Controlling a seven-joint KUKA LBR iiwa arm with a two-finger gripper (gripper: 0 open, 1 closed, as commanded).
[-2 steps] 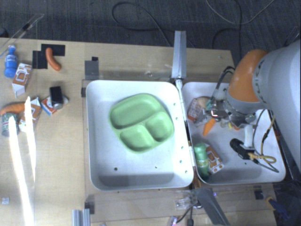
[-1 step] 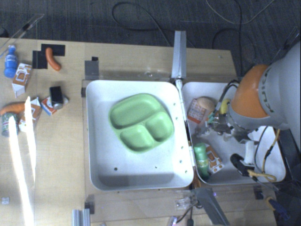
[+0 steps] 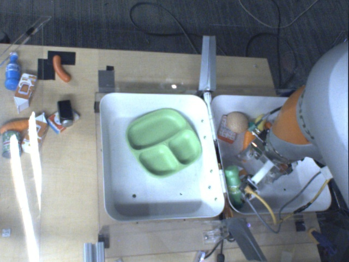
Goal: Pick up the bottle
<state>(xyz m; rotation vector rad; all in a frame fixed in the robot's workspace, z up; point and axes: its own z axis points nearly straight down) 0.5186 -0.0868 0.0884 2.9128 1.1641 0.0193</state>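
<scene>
Nearest the camera, in the right bin (image 3: pixel 322 201), a green bottle (image 3: pixel 233 180) lies against the bin's left wall, its long axis running roughly toward and away from the camera, near the front corner. The hand (image 3: pixel 260 168) sits just to the bottle's right and a little farther back, so the coming move likely turns on a short shift leftward and down. Whether the hand is spread or pressed together I cannot tell; wiring and brackets clutter it. Beyond it lie a red-and-white packet (image 3: pixel 227 130) and a tan ball (image 3: pixel 236 120), partly hidden by the arm. The left bin (image 3: pixel 109 146) holds a green divided plate (image 3: pixel 164 141).
</scene>
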